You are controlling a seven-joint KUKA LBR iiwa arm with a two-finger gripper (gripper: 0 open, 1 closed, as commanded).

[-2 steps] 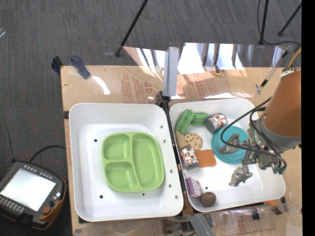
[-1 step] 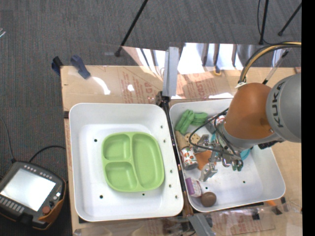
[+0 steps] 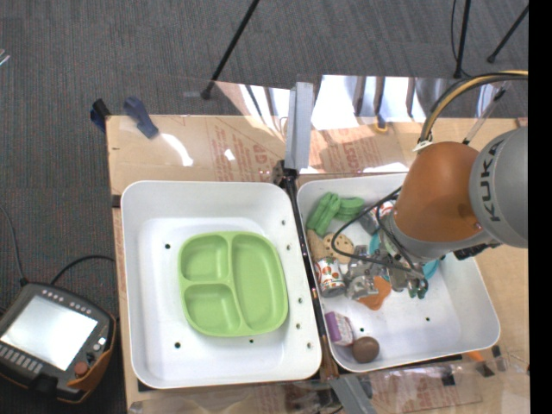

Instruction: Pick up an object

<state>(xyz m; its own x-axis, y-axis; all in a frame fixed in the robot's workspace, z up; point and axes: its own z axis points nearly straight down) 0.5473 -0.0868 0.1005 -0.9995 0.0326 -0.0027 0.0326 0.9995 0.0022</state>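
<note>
My gripper (image 3: pixel 373 279) reaches down into the right bin (image 3: pixel 466 322) from the right, under the orange wrist band. It hangs over an orange-brown object (image 3: pixel 376 296) in the middle of the bin. Close to its left lies a small can with a red and white label (image 3: pixel 329 277). A green toy (image 3: pixel 331 211) rests at the bin's back left corner. A purple and white object (image 3: pixel 339 327) and a brown ball (image 3: pixel 366 348) lie near the front edge. A teal piece (image 3: pixel 420 279) shows just right of the gripper.
The left bin (image 3: pixel 147 231) holds a green divided plate (image 3: pixel 233 283). A metal post (image 3: pixel 298 132) stands behind the gap between the bins. A handheld control pendant (image 3: pixel 52 339) lies on the floor at the lower left. Cardboard covers the bench behind the bins.
</note>
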